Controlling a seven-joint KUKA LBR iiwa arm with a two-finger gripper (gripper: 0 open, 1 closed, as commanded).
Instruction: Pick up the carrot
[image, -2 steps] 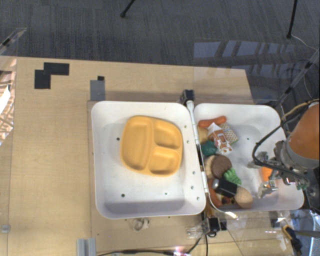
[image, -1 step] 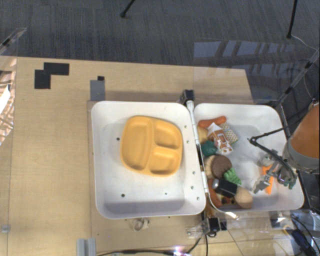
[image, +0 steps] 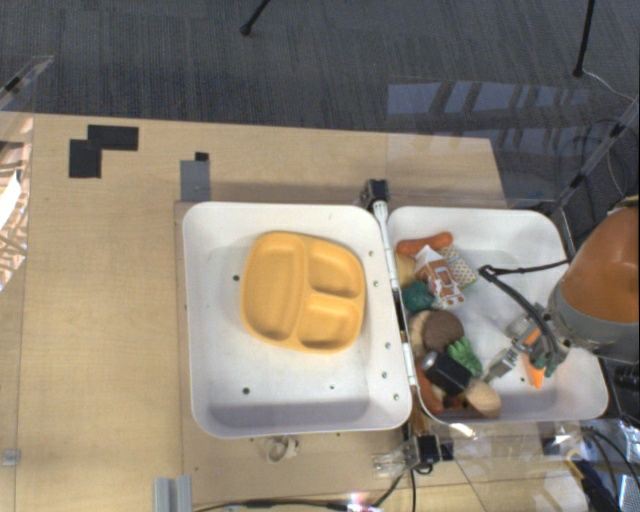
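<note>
Carrot (image: 537, 377): small orange piece at lower right of frame, in the right bin (image: 560, 240), right at the gripper (image: 528, 360). It looks pinched between the fingers, so gripper closed on carrot, though the piece is tiny and partly hidden.

Toy pile sits along the right bin's left side, apart from the carrot. Yellow tray (image: 302, 290) in left bin (image: 215, 330), center frame, uninvolved.

Risks: grip seems to catch just the carrot's end, so it could slip out on lift. The black cable (image: 510, 285) crossing the bin near the wrist could snag.
</note>
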